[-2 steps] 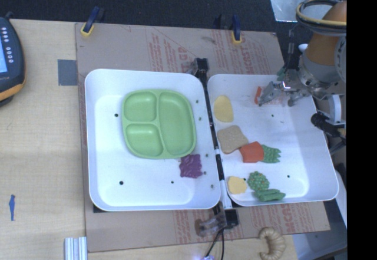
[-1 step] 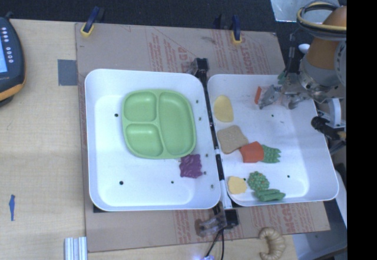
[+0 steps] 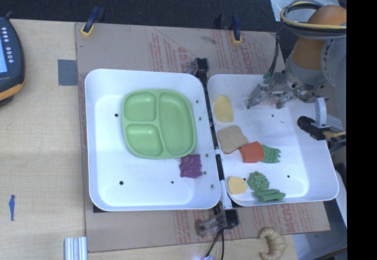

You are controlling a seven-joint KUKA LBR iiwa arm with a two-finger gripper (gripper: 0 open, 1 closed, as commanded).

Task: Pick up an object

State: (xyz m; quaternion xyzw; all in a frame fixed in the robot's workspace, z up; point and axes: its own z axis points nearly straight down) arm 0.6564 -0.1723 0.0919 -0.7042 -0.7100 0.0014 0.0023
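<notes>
Arm (image 3: 315, 46): enters at the upper right of the frame, grey with an orange band, bent over the right bin's upper right part.
Gripper (image 3: 268, 97): low over the upper part of the right bin; fingers look spread apart, with nothing between them.
Right bin (image 3: 318, 185): white, right of centre, holding the food pieces.
Yellow oval (image 3: 223, 108): upper left of the right bin, left of the gripper and apart from it.
Bread (image 3: 231, 138): tan slice just below the yellow oval, near the bin's left wall.
Red piece (image 3: 252, 152): touching the bread's lower right edge.
Green sprig (image 3: 271, 154): right beside the red piece.
Yellow bit (image 3: 237, 184): lower left corner of the right bin.
Broccoli (image 3: 258, 181): just right of the yellow bit.
Pea pod (image 3: 270, 196): below the broccoli, by the bottom wall.
Left bin (image 3: 103, 182): white, left of centre.
Plate (image 3: 159, 124): green, three compartments, in the upper middle of the left bin.
Purple piece (image 3: 191, 165): just below the plate's lower right corner.
Pendant (image 3: 9, 58): at the left edge of the frame, on the bench.
</notes>
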